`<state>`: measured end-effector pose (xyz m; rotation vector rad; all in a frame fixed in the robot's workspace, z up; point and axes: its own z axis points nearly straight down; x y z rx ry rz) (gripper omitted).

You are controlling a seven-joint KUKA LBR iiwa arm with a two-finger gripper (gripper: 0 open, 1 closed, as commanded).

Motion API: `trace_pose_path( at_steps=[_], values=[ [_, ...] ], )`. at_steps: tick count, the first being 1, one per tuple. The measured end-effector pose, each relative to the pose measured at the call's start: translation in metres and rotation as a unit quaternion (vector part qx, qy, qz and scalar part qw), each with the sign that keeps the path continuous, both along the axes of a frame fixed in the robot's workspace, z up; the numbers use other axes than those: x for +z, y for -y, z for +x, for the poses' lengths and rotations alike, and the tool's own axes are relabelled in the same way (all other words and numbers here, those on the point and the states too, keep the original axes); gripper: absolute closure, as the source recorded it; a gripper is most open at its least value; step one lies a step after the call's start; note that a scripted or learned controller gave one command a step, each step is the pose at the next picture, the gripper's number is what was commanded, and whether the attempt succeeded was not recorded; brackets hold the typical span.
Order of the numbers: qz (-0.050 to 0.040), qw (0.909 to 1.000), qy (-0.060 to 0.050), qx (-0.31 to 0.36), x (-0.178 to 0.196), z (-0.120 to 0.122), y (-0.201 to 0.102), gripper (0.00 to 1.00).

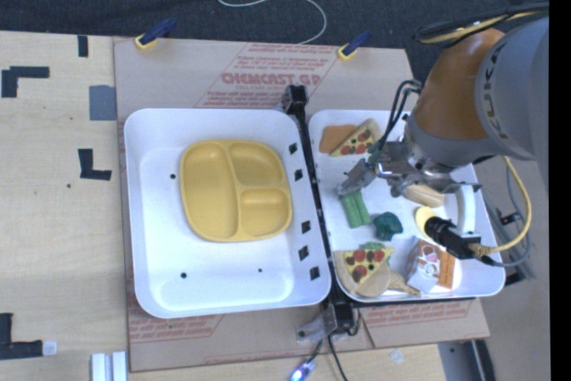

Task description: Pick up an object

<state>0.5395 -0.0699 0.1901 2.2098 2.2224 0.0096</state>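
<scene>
Arm lowered over the right bin, gripper just above the green block beside a pizza slice; finger opening cannot be told, nothing visibly held, so the pick appears not yet made, grasp and lift remaining

Arm: grey, rounded casing with a broad orange band above the wrist. Gripper: dull grey metal. Yellow cable loops beside the wrist; black cables run above.
</scene>
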Motion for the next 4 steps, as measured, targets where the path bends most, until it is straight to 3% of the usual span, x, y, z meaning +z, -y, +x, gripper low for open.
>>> trace_pose_path(
  at_steps=[1,3,4],
  values=[
    [-0.0006,1.0000,-0.006,-0.003,-0.111,0.018,0.030,0.00],
    [0.0007,1.0000,-0.005,-0.002,-0.106,0.033,0.027,0.00],
    [0.0004,1.0000,-0.005,-0.002,-0.096,0.033,0.027,1.00]
  ],
)
